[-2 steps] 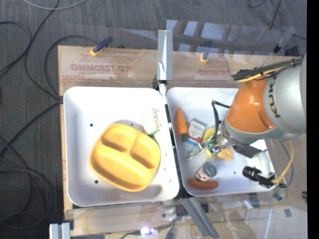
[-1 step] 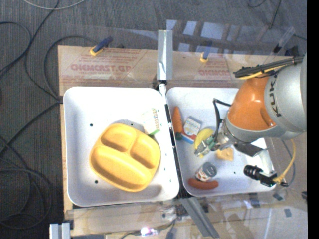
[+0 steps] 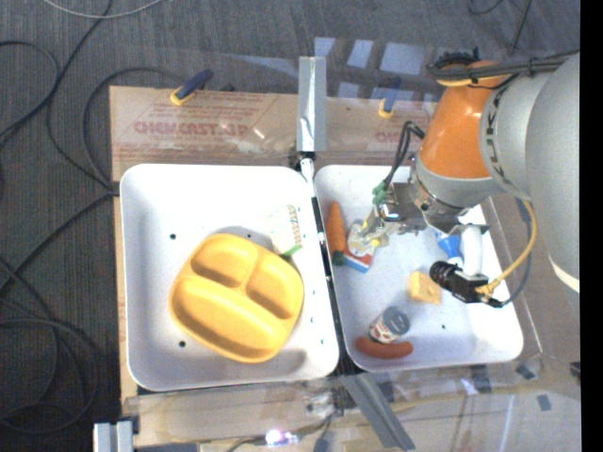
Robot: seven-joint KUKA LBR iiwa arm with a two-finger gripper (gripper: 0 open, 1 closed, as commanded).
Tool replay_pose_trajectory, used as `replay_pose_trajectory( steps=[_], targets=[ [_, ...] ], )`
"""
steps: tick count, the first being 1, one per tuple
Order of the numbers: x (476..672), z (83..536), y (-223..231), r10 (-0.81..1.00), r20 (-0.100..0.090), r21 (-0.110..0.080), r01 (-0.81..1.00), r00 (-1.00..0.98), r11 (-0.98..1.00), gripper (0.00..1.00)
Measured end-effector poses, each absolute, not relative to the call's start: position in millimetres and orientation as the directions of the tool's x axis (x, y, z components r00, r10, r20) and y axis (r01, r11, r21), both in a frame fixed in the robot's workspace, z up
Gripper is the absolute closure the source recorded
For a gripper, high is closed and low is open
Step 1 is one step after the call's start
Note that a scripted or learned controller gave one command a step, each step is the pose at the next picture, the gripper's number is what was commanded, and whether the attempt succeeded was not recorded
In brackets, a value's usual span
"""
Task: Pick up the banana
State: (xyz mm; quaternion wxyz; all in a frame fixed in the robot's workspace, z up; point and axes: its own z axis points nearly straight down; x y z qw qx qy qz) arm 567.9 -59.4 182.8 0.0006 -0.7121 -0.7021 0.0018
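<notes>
Gripper low in right bin, fingers around small pale-yellow item, grip state cannot tell | carrot just left, upright long axis | cheese wedge, sausage toward near rim | banana: not identifiable; may be item at fingertips, unconfirmed | yellow tray in left bin

Both bins are plain white, the left bin and the right bin. In the left one lies a glossy yellow tray. The right one holds an orange carrot, a pale yellow wedge of cheese, a reddish-brown sausage and a small can with a grey lid. The arm is grey with an orange band. The worktop is tan cardboard with faded red lettering.
</notes>
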Motion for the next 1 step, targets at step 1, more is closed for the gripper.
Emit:
replay_pose_trajectory(
  steps=[1],
  targets=[
    [554.0,243.0,-62.9,0.997,-0.001,-0.002,0.997,-0.075,0.075,1.00]
  ],
)
